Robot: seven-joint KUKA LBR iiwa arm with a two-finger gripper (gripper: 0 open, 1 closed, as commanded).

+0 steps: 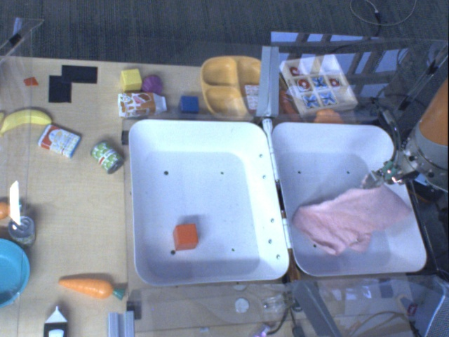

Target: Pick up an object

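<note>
An orange cube (186,236) lies in the left bin (147,188), toward its front. A crumpled pink cloth (351,217) is spread across the front of the right bin (330,146). My gripper (385,173) hangs at the right bin's right side, just above the cloth's far right corner. The grey arm with its orange band (431,128) reaches in from the right edge. Nothing shows between the fingers.
On the bench to the left lie a banana (24,120), a small carton (59,141), a green can (107,156), a carrot (88,286) and a blue bowl (10,272). Behind the bins stand a yellow divided dish (228,86), small blocks and a tic-tac-toe board (317,83).
</note>
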